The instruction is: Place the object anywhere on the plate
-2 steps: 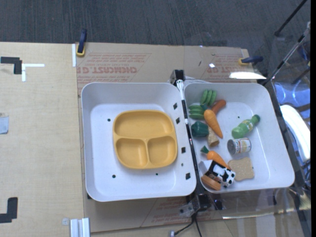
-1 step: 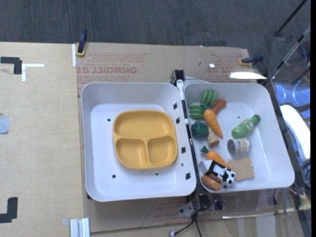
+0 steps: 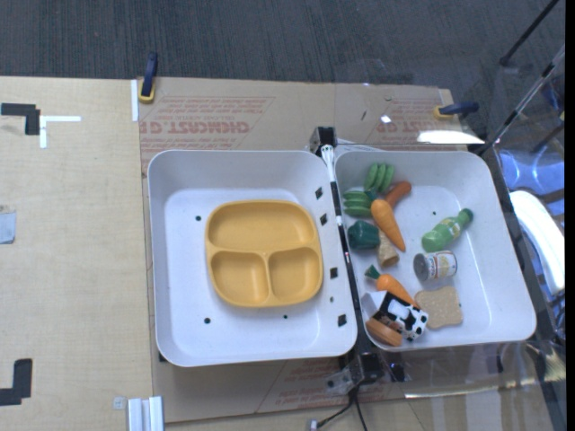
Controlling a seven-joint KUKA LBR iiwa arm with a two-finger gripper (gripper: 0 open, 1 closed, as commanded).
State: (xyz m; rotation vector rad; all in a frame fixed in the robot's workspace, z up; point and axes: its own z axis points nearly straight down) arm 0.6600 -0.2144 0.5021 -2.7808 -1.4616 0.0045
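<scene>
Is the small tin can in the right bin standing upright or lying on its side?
Lying on its side. The tin can shows its long labelled side, with one round end facing left, on the floor of the right bin.

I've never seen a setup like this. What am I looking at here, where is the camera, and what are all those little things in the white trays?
This is a robot's workbench, seen from one camera fixed above it and looking down at a slant. Two shallow white bins sit side by side on cardboard. The left bin holds a yellow plate with three compartments, nothing on it yet. The right bin holds a heap of toy food: a large carrot, green pea pods, a dark green pepper, a green bottle, a small can, a slice of bread, a smaller carrot and a black-and-white toy. The robot's job is to pick up an item and set it on the plate. In this picture everything lies in the bin, untouched.
</scene>
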